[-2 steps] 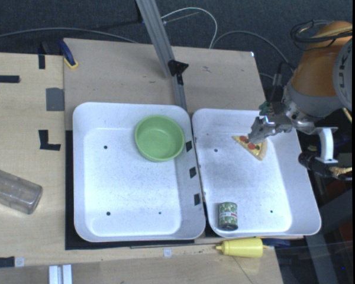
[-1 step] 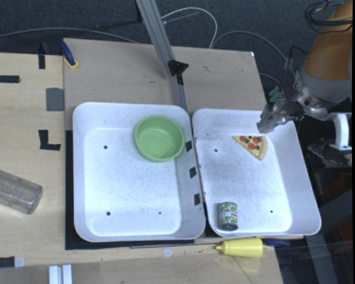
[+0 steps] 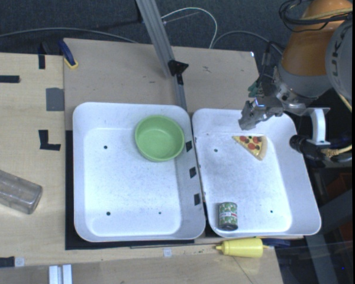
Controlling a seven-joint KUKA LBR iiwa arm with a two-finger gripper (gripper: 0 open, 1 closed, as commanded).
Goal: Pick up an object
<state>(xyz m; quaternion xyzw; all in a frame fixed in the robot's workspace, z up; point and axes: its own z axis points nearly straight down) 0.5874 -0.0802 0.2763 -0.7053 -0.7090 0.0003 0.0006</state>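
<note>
Pizza slice [image 3: 251, 145], a small toy wedge with red and yellow topping, lies flat in the right bin [image 3: 284, 176], toward that bin's far right part, its point aimed roughly toward the bin's right wall. Just above and to the left of it in the camera view sits the tool [image 3: 248, 120], at the end of the grey arm [image 3: 310, 70] that reaches in from the right with its orange band [image 3: 319, 16] high in the corner; the tool's dark tip is over the far edge of the right bin, near the slice but apart from it, and nothing shows between its fingers. How far the fingers are spread I cannot tell from this angle. A small green can [image 3: 228, 215] stands near the front wall of the same bin, well apart from the slice. The left bin [image 3: 100, 176] holds a green bowl [image 3: 160, 137], upright, in its far right part near the divide between the two bins. On the bench [image 3: 106, 70] outside the bins, a yellow bottle [image 3: 244, 248] lies on its side just in front of the right bin, and a clear plastic container [image 3: 12, 189] lies on its side at the far left. A grey pole [image 3: 157, 28] slants down to the bench behind the bins.
</note>
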